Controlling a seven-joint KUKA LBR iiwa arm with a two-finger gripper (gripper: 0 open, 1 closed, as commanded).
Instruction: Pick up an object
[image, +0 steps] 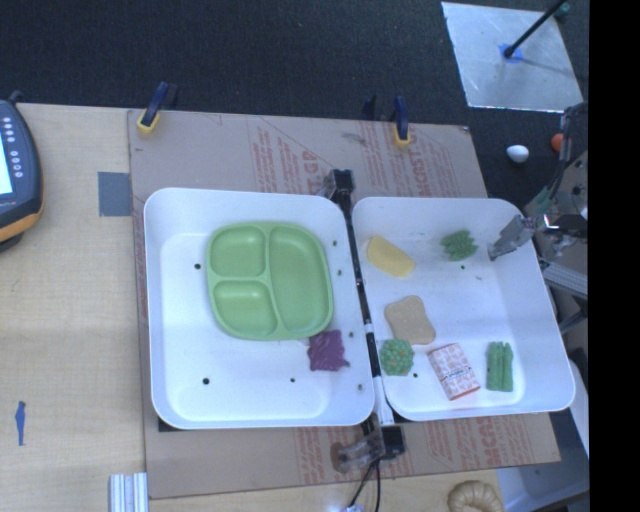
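Gripper (510, 238) is seen at right bin (520, 300) far-right edge, nothing held; finger spread cannot be told. Nearest object is green clump (459, 243), just beside it. Risk is judged: the rim could be clipped, or the small soft clump missed. Arm is largely cut off at the frame edge.

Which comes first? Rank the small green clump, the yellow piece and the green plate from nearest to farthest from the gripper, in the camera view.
From the gripper at the right bin's far right edge:
1. Small green clump, just to its left in the right bin.
2. Yellow piece, near that bin's left wall.
3. Green plate, over in the left bin.
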